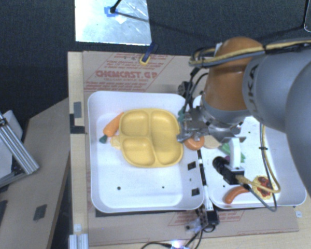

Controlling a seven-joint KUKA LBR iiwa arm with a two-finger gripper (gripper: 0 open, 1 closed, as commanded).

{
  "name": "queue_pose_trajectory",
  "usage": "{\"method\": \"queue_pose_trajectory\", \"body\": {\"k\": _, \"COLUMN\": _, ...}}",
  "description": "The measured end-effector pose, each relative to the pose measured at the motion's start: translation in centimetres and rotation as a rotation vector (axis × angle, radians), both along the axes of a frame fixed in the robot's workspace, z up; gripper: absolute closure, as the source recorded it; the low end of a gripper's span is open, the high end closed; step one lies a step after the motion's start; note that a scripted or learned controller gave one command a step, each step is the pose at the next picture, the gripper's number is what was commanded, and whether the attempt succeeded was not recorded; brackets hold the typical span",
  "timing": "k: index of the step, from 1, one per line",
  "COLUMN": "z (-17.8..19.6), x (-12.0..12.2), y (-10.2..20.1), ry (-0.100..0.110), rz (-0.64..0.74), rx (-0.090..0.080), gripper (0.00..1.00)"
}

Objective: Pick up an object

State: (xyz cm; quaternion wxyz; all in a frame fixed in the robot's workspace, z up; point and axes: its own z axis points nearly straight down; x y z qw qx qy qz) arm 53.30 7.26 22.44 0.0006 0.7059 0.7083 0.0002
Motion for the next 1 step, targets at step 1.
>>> {"method": "queue_pose_trajectory", "body": {"k": 1, "z": -0.98, "x": -0.86, "y": -0.89, "ry": 0.001, "rz": -0.003, "rx": 0.0, "gripper": 1.0}}
